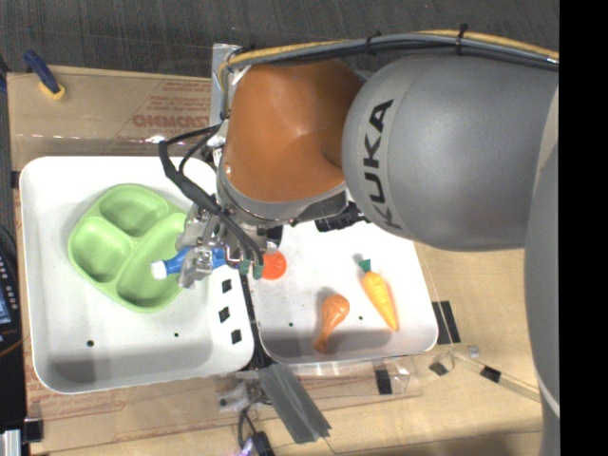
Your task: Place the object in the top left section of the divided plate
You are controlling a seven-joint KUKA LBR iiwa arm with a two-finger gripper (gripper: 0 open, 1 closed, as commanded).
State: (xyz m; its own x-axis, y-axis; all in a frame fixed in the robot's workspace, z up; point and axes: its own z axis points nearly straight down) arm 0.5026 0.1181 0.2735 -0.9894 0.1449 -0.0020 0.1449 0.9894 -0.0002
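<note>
The green divided plate (100,255) lies in the left bin, with three sections. My gripper (198,257) hangs over the plate's right rim, under the orange wrist band. It is shut on a small blue object with a white tip (171,267), which pokes out leftward between the fingers (192,272). The white tip sits above the plate's large lower-right section. The top left section (133,207) has nothing in it. The arm's bulk hides the plate's upper right edge.
The right bin (408,335) holds a red-orange ball (274,266) near the divider, an orange carrot (379,294) and an orange pear-shaped piece (331,317). The left bin's floor (114,350) stretches below the plate. Cardboard surrounds both bins.
</note>
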